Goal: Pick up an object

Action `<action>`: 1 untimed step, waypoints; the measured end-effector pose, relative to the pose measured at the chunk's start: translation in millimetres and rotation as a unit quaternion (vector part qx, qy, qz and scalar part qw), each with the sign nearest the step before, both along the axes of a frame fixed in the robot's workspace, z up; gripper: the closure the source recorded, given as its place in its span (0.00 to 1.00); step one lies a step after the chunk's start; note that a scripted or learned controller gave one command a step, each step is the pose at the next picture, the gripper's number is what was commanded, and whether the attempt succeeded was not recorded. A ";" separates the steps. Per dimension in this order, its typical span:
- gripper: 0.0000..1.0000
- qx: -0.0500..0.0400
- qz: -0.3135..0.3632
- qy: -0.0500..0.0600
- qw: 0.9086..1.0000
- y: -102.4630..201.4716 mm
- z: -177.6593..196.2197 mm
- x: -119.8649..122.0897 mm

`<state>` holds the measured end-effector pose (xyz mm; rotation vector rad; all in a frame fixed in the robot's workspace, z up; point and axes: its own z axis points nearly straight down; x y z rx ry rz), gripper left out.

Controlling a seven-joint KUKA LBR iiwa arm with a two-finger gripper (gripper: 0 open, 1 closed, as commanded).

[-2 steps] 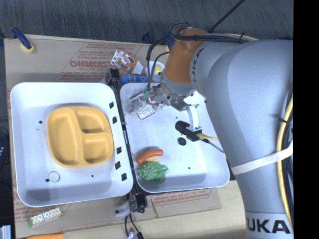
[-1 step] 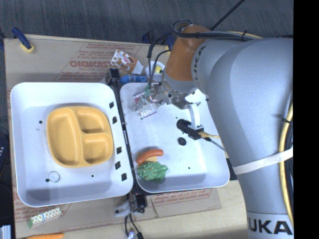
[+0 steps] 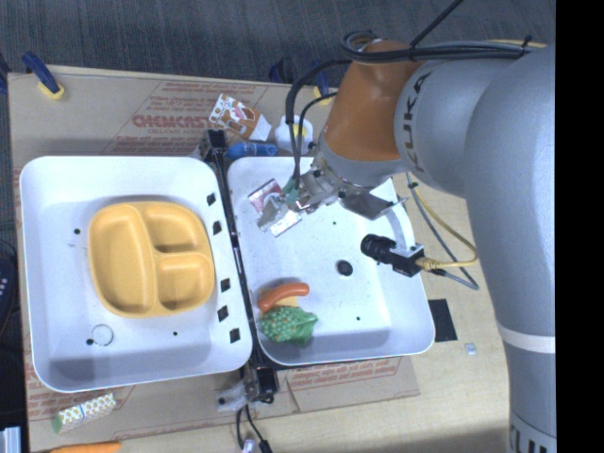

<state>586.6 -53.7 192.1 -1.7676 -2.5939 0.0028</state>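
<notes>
Reaching in from the right, gripper [image 3: 281,208] hangs over the right bin [image 3: 401,333], upper-left part; finger state cannot be told. Orange carrot [image 3: 283,293] and green toy [image 3: 288,324] touch near the front wall. Yellow divided tray [image 3: 151,256] sits in left bin [image 3: 47,347].

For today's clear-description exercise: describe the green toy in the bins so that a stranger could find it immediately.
Start at the right-hand white bin. Look along its near wall, toward the divider between the two bins. The bumpy green toy lies there, touching an orange carrot-like piece just beyond it; it is the only green, leafy-textured thing in that bin.
</notes>
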 end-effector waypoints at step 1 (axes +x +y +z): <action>1.00 0.000 -0.064 0.000 0.998 -21.2 26.3 -67.8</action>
